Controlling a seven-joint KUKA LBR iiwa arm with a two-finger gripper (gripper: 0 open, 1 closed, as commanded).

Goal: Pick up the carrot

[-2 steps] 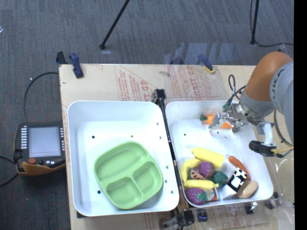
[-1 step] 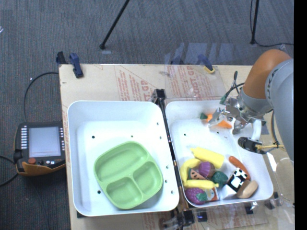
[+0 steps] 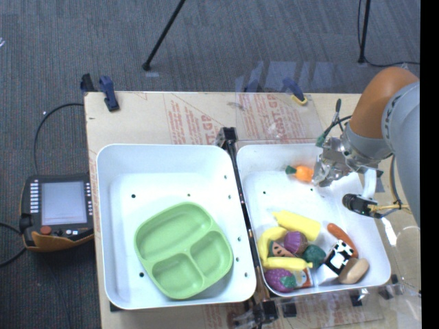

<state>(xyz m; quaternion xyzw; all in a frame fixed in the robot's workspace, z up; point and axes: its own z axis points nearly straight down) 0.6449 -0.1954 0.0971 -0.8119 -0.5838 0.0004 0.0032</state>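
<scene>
The carrot [image 3: 301,173], small and orange with a green tip on its left end, lies near the back wall of the right bin [image 3: 260,157]. My gripper [image 3: 324,175] is low in that bin, just to the right of the carrot and close to its orange end. Nothing is lifted off the bin floor.
A pile of toy food fills the right bin's front: a yellow piece [image 3: 297,222], a purple one [image 3: 295,242], a red sausage [image 3: 341,234], a black-and-white block [image 3: 338,258]. A green divided plate [image 3: 183,249] lies in the left bin [image 3: 110,184]. A pendant [image 3: 58,211] sits left of the bench.
</scene>
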